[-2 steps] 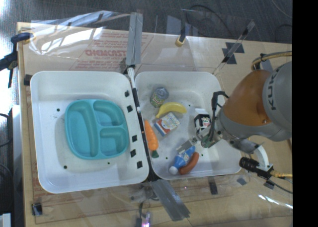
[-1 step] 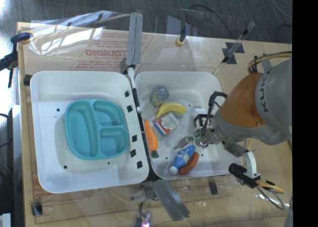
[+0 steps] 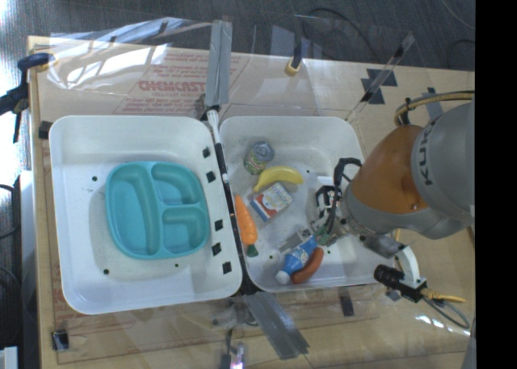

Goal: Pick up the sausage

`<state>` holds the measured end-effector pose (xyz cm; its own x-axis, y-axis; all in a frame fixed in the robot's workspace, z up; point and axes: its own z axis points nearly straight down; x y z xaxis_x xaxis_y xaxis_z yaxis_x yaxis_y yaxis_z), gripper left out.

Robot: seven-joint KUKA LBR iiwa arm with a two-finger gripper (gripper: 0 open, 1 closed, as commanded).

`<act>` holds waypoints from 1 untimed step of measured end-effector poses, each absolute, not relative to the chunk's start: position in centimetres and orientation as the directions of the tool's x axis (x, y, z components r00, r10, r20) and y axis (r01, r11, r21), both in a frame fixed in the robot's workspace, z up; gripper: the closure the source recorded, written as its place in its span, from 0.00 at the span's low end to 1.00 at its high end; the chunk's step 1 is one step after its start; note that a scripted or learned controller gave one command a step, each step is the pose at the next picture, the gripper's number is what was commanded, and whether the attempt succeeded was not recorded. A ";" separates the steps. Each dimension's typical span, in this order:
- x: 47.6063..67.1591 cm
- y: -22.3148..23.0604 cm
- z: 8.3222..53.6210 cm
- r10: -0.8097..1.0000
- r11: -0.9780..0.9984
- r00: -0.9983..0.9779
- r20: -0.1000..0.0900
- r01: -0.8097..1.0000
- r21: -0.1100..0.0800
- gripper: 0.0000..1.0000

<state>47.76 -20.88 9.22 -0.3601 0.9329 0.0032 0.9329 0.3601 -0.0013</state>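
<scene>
We see the sausage near the front edge of the right bin, touching a blue bottle. The gripper hangs just above them; whether its jaws are wide or narrow we cannot tell. We judge the risk to be crowding: the jaws could catch the bottle instead, or nudge the sausage away.

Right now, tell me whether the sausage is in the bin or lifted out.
In the bin. The sausage lies on the floor of the right bin, beside the blue bottle.
</scene>
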 end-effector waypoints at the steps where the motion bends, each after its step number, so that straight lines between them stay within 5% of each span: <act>1: 47.7 -21.0 9.2 0.941 0.338 -0.338 0.002 0.941 -0.001 0.00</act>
